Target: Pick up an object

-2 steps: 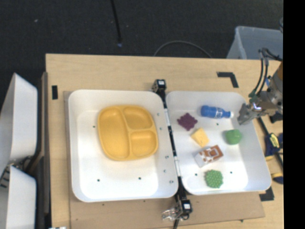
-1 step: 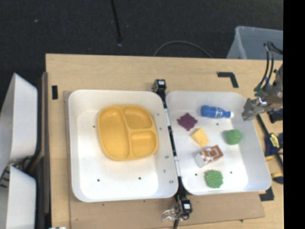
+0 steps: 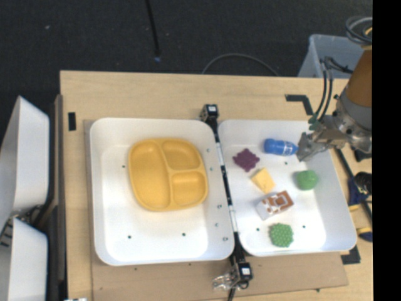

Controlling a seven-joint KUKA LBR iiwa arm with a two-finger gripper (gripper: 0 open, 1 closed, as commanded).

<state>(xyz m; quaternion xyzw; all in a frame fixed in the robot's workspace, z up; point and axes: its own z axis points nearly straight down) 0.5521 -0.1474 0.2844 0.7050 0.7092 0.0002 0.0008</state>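
Observation:
The right bin (image 3: 326,231) holds several small objects: a blue bottle-like piece (image 3: 279,147), a purple piece (image 3: 246,159), a yellow wedge (image 3: 264,180), a green ball (image 3: 306,180), a brown and white block (image 3: 275,204) and a bumpy green piece (image 3: 281,235). My gripper (image 3: 307,149) hangs over the bin's upper right part, just right of the blue piece and above the green ball. Nothing shows between its fingers.
The left bin (image 3: 113,231) holds a yellow divided plate (image 3: 168,173). A pale blue container (image 3: 329,55) stands beyond the bench's back right corner. Blue and yellow tools (image 3: 360,193) lie right of the right bin. White boxes (image 3: 25,162) stand at the left.

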